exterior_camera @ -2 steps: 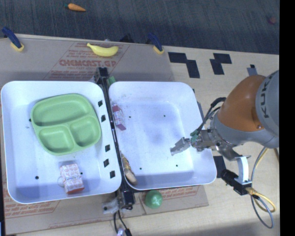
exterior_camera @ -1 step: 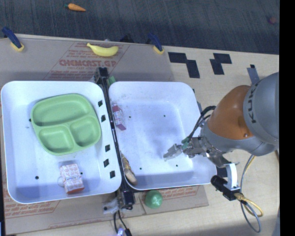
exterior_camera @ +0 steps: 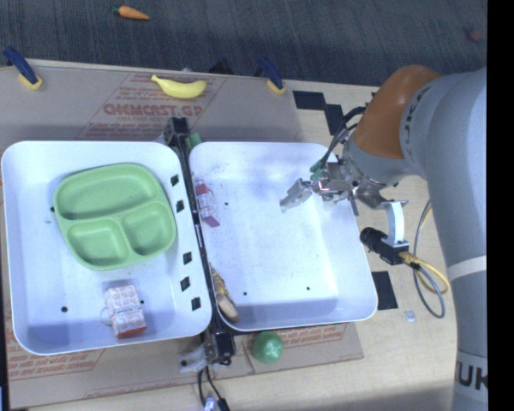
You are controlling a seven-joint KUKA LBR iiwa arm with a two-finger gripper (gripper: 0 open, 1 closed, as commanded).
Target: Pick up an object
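Presently jaws [exterior_camera: 295,193] poised over right bin [exterior_camera: 325,264], toward two o'clock; opening not discernible, nothing seen held. Nearest candidate, small red-and-white packet [exterior_camera: 205,200], lying at nine o'clock against the bin wall, awkward to reach.

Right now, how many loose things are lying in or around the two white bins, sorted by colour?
Green: 2, divided plate, ball
Yellow: 1, banana
Orange: 1, carrot
Red-and-white: 2, box, packet
Total: 6
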